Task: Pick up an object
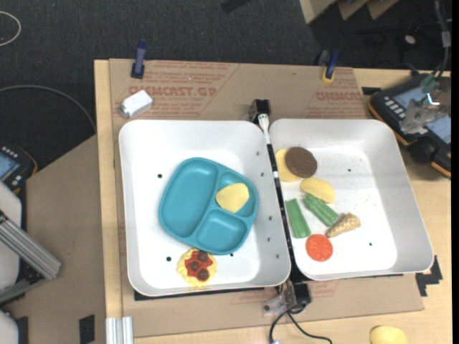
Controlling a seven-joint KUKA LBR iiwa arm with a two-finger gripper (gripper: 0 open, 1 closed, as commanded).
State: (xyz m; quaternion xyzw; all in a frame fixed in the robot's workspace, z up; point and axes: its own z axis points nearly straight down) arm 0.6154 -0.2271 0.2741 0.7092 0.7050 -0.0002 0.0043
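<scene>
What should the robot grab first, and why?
Probably reach down over the red disc in the right bin. It lies flat with a little space around it, while the green sticks and cone crowd together.

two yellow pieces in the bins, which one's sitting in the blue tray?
The yellow piece in the left bin: it lies in the divided blue tray's upper right compartment. The other yellow piece lies on the right bin's floor, below the brown disc.

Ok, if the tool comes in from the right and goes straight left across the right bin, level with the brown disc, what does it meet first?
Travelling low, the right bin's outer rim; clearing that, the brown disc, with bare bin floor before it. Depth is unclear.
</scene>
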